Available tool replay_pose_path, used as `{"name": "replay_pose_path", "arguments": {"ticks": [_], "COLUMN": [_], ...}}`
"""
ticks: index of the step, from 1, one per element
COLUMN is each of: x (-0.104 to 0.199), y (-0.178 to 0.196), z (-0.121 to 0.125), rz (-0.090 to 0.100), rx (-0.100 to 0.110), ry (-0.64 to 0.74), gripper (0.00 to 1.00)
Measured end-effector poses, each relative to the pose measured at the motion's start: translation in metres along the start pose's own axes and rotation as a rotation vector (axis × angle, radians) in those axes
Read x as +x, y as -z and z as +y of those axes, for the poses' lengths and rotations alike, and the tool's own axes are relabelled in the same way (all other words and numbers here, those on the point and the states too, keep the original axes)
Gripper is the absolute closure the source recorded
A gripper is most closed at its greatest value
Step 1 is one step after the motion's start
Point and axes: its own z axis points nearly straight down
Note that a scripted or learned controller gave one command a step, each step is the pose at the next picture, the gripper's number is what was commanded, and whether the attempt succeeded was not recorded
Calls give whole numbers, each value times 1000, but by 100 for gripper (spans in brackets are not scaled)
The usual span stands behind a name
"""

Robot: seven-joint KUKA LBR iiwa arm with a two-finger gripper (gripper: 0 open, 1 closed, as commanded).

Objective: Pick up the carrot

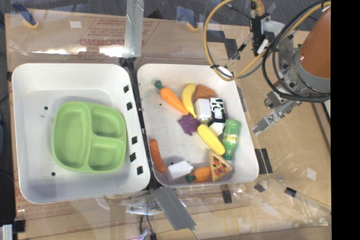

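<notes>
An orange carrot (171,98) with a green top lies tilted at the upper left of the right bin (243,103), beside a banana (189,98). A second, shorter carrot (200,175) lies against the bin's front wall between a white block (180,168) and a pizza slice (220,166). My gripper (269,120) hangs outside the right bin, just past its right wall and well to the right of both carrots. Nothing shows in it.
The right bin also holds purple grapes (188,124), a corn cob (211,139), a green bottle (230,138), a sausage (157,155), a bread piece (206,90) and small cartons (203,109). The left bin (22,121) holds a green divided plate (88,135). Yellow cables (216,8) loop behind the right bin.
</notes>
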Motion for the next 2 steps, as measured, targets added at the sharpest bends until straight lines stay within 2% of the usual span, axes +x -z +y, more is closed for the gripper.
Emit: {"name": "replay_pose_path", "arguments": {"ticks": [1, 2], "x": [13, -5], "y": [116, -15], "z": [-46, -16], "rz": [9, 1], "rx": [8, 3], "ry": [104, 691], "gripper": [100, 100]}}
